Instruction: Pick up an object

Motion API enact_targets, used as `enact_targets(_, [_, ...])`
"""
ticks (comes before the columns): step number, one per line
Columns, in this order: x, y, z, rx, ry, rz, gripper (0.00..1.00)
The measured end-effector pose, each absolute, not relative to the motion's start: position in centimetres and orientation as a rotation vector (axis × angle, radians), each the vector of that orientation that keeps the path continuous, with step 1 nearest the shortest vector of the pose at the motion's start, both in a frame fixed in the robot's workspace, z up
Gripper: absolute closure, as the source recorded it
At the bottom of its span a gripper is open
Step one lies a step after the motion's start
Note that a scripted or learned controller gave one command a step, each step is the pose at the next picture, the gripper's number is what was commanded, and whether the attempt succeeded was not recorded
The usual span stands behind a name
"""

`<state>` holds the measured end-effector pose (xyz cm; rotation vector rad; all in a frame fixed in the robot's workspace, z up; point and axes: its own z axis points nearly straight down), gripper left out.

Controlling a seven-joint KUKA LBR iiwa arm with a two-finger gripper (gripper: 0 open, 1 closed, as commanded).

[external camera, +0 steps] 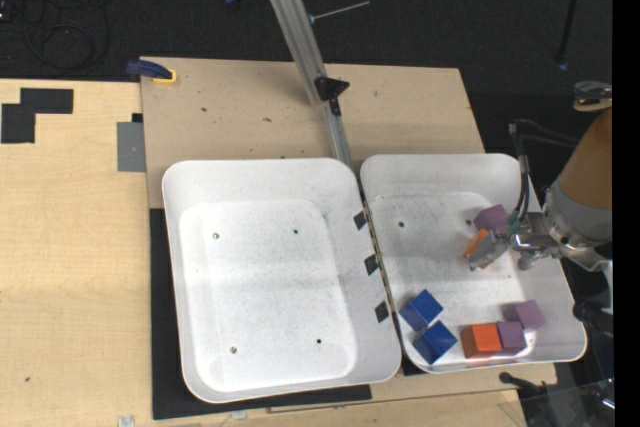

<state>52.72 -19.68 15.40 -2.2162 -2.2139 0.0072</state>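
fingers [478,252] low in the right bin [440,183], reaching in from the right, tips toward bin centre; they look close together with a small orange piece [477,242] between them, but it's blurred, so can't tell if they're clamped on it or just beside it; purple block [491,218] sits touching the fingers on the far side, not visibly held; gripper [484,253] body metallic, wrist and grey arm [585,205] run off the right edge; near front of the same bin: two blue blocks [428,324] side by side, then an orange cube [482,339] touching a light purple block [511,336], another purple block [526,315] just behind those; left bin [200,185] alongside, both on the desk [240,110]; aluminium strut [292,10] slants up behind the bins; small blue clamp [150,69] at the desk's far left corner
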Motion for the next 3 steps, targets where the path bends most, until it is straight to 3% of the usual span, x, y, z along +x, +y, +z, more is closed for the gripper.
enact_targets(1, [52.3, -19.3, 9.3, -2.221, -2.216, 0.002, 0.0])
enact_targets(2, [52.3, -19.4, 10.4, -2.23, -2.208, 0.003, 1.0])
enact_targets(3, [52.7, -19.1, 16.6, -2.222, -2.225, -0.003, 1.0])
